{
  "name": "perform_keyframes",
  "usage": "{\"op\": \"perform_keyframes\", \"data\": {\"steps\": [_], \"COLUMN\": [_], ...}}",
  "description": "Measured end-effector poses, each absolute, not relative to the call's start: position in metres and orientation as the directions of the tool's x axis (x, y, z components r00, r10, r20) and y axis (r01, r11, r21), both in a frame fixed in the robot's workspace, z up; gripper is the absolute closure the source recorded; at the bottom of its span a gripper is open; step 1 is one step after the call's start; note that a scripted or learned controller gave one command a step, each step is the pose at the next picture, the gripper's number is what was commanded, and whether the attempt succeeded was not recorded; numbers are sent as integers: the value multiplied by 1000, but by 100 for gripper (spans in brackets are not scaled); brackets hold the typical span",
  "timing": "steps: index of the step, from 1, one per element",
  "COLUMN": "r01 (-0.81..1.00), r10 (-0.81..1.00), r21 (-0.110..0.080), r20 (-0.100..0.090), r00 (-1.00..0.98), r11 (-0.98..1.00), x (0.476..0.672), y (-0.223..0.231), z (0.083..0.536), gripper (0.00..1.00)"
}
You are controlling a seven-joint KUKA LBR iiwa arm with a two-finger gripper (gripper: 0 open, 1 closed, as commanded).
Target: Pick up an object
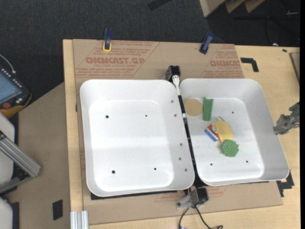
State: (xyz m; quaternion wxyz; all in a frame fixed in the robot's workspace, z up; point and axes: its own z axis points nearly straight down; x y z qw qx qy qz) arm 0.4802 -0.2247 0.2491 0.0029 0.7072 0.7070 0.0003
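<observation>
The gripper point(287, 123) sits at the right bin's point(257, 92) outer rim, away from the green ball point(230, 148); its opening cannot be told.

The gripper point(287, 122) shows as a small grey metal form at the far right of the camera view, sitting low and reaching leftward, its details too blurred to read.

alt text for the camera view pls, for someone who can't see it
Two shallow white bins sit side by side on a bench; the right bin holds a tan disc, green block, yellow piece and green ball. The gripper sits at that bin's right rim.
</observation>
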Motion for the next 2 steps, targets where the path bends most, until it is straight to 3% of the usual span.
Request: {"op": "perform_keyframes", "data": {"steps": [1, 2], "r01": [1000, 1000], "r10": [1000, 1000], "r21": [17, 15], "r20": [-3, -2], "r00": [-9, -8], "r11": [9, 8], "x": [482, 481], "y": [-158, -108], "z": [379, 478], "gripper": [100, 100]}}
